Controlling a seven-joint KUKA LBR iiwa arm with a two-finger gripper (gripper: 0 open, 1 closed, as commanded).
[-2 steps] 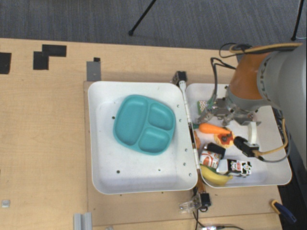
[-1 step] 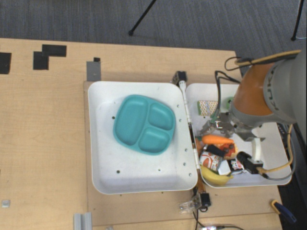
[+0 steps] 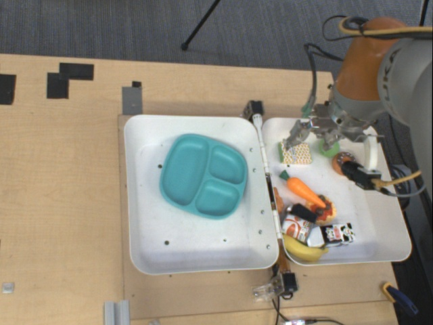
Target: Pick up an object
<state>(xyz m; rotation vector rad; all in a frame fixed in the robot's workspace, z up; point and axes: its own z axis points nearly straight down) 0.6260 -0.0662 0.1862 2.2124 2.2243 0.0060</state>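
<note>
The end effector (image 3: 310,133) hangs over the right bin (image 3: 399,239), fingers spread apart and gripping nothing, just above a small patterned packet (image 3: 297,155). A carrot (image 3: 306,191) and banana (image 3: 302,249) lie nearer the bin's front; a teal divided plate (image 3: 203,175) sits in the left bin (image 3: 145,246).

Floor: dark grey carpet (image 3: 101,12) beyond my desk.
Desk: pale wood (image 3: 61,202), black patches (image 3: 67,78) at its far edge.
</note>
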